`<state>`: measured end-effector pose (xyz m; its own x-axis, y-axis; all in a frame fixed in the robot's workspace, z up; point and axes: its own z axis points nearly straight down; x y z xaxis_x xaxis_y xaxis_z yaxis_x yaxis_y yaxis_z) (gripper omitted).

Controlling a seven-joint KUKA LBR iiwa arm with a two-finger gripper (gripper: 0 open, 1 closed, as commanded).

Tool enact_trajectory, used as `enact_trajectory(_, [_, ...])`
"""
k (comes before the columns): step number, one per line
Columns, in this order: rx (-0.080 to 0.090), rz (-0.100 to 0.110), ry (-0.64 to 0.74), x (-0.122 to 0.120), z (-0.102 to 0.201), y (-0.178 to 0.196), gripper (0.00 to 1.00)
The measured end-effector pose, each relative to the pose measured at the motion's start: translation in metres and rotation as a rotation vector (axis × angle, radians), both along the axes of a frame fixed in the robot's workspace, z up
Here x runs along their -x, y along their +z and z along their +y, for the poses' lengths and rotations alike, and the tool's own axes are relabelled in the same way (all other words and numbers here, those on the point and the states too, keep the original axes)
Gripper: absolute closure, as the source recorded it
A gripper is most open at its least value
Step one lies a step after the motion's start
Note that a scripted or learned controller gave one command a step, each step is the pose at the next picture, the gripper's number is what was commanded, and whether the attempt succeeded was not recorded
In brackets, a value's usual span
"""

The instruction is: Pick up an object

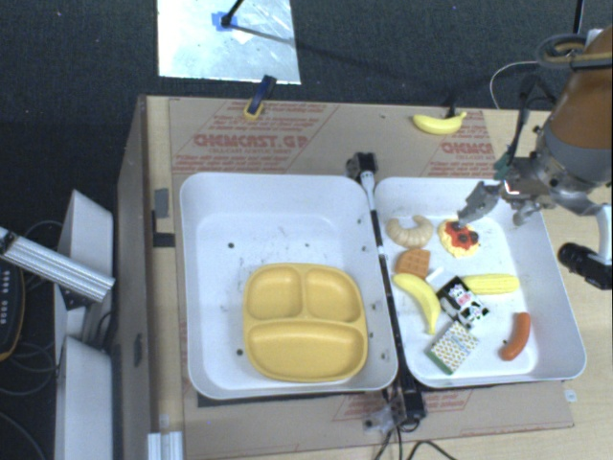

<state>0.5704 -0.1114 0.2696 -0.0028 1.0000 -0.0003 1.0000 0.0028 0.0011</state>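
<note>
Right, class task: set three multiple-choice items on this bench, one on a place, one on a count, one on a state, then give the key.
1. Where is the yellow tray?
A. left bin
B. right bin
C. on the cardboard

2. How many bananas show in all?
A. one
B. two
C. four

3. How does the gripper stand?
A. gripping the sausage
B. resting in the tray
C. over the right bin, near the red and yellow toy

Key: 1 A, it lies in the left bin. 2 B, one banana in the right bin, one on the cardboard. 3 C, nothing between its fingers.
</note>
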Motion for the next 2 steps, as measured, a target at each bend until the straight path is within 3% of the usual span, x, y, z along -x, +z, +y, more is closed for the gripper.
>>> enact_trajectory(1, [0.0, 0.002, -0.002, 0.005, -0.043, -0.075, 0.0])
enact_trajectory(2, [0.0, -0.001, -0.001, 0.01, -0.018, -0.185, 0.0])
